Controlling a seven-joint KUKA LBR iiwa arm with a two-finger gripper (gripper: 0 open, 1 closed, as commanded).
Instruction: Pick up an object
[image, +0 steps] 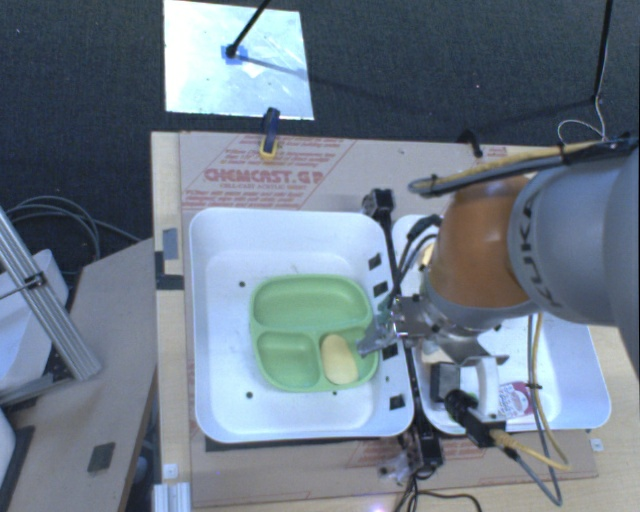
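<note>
On the bench (170, 330), two shallow white bins sit side by side. Left bin (215, 300) holds a green divided tray (300, 305), lying flat, roughly centred and a little toward the right wall. Tray has one large far compartment and two smaller near ones. A pale yellow, egg-shaped object (340, 360) lies in the near-right compartment, close to the tray's right rim.

Arm (560, 240) comes in from the right, grey casing with the orange band over the divide between bins and covering much of the right bin (585, 395). Gripper (378, 335) reaches down at the right edge of the green tray, just beside the yellow object on its far-right side. Metal fingers seen close together at the tray rim; cannot tell how far they are parted, nor whether they touch tray or object. Nothing visibly held between them.

Right bin, near part: a small white-and-pink packet (512, 400), partly hidden by cables.

Far of the bins, a brown board with red printed lettering (265, 175); a yellow-and-black clamp (269, 135) stands at its far edge. Beyond, a shiny square sheet (238, 58) on dark floor.
</note>
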